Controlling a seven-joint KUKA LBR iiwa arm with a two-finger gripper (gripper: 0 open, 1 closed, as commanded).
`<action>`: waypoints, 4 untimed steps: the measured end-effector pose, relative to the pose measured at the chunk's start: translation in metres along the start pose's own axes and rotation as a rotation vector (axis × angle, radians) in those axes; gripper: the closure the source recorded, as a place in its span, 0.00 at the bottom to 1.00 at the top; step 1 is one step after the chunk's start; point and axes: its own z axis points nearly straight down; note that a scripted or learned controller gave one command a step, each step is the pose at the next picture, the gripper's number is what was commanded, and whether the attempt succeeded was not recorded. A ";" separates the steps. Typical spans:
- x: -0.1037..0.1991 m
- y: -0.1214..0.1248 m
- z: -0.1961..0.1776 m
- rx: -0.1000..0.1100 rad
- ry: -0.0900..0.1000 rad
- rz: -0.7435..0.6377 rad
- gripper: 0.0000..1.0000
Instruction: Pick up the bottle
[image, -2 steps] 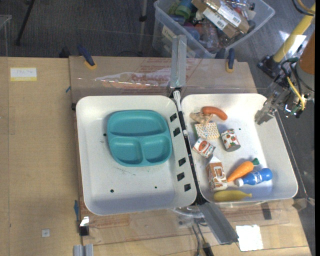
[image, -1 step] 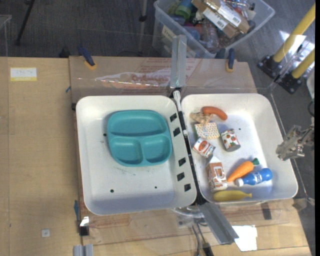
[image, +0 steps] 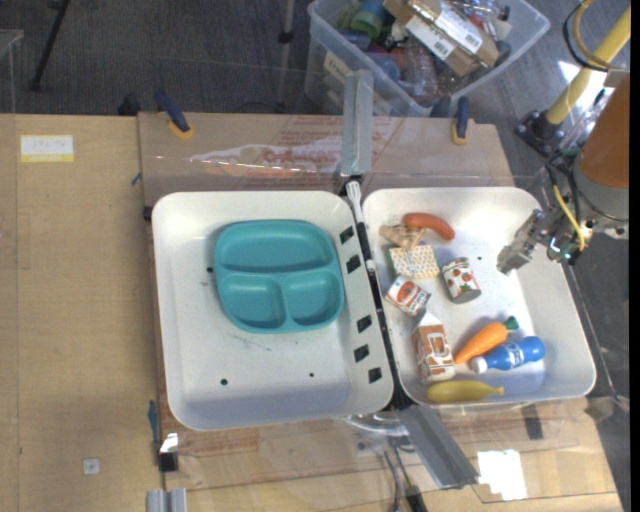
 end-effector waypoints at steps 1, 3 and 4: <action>0.059 -0.104 -0.083 0.002 0.002 -0.221 1.00; 0.000 -0.061 -0.071 -0.002 0.003 -1.039 1.00; 0.035 -0.019 -0.058 -0.002 0.002 -1.042 1.00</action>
